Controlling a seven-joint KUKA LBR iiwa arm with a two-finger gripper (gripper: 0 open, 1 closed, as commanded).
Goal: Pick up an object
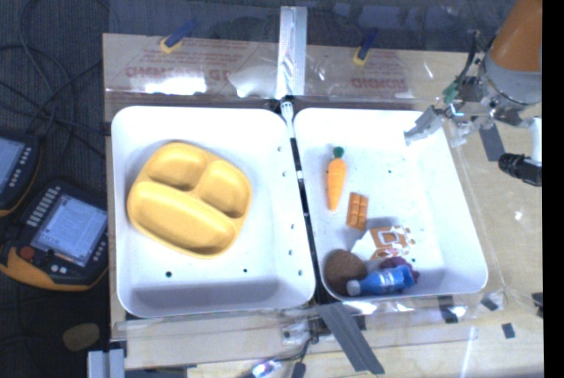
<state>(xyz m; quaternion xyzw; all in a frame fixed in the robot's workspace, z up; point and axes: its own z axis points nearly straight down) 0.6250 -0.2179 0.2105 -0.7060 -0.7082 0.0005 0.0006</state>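
The right bin holds a toy carrot, a small orange block, a white and orange piece, a brown round lump and a blue bottle lying on its side. A large yellow bread-shaped object fills much of the left bin. My gripper hangs over the right bin's far right corner, well away from the objects. It is open, its fingers spread with nothing between them.
A raised divider separates the two bins. Clear plastic sheeting with blue and yellow clips lies behind them. Cables and a handheld pendant sit on the floor to the left.
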